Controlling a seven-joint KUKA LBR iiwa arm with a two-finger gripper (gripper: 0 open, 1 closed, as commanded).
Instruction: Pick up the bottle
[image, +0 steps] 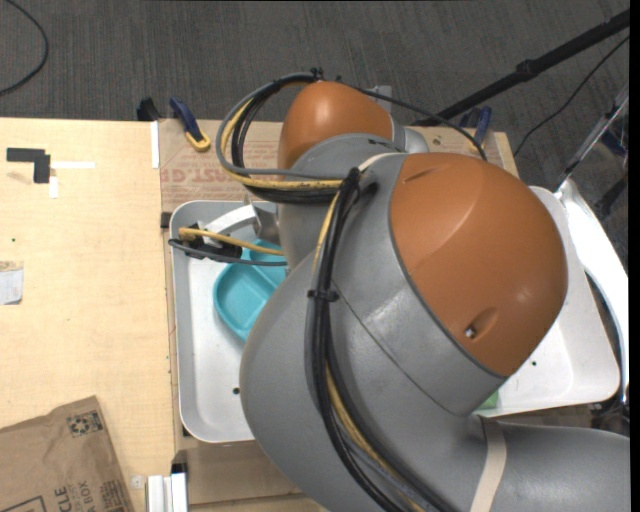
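My grey arm (400, 330) with its orange joints fills the middle of the camera view and covers most of both bins. Its wrist end reaches down over the far part of the left bin (195, 390), where my gripper (255, 225) hangs close above the bin floor. A teal dish-like object (245, 295) lies in the left bin just in front of the gripper, partly under the arm. Whatever else lies in the bins under the arm is hidden.
The right bin (585, 350) shows as a white rim and wall at the right, with a small green scrap (487, 402) peeking out below the arm. Left of the bins is a pale wooden bench (80, 260) with a brown cardboard piece (60, 460).
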